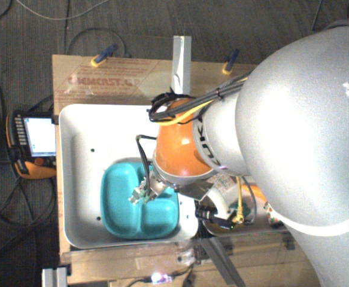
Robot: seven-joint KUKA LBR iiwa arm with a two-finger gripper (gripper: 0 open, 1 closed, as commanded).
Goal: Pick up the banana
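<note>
My gripper (141, 194) hangs low over the left white bin (78, 130), right above the middle of a teal two-part dish (126, 211). The orange wrist band (177, 151) sits just behind it. The big grey arm covers almost all of the right bin, so whatever lies there is hidden. A small orange-yellow patch (255, 191) peeks out beside the arm at the right; I cannot tell what it is.
The teal dish fills the front middle of the left bin. A teach pendant (32, 143) lies off the bench at the left. Two clamps (103, 55) (230, 60) and an upright metal post (181, 64) stand along the back edge.
</note>
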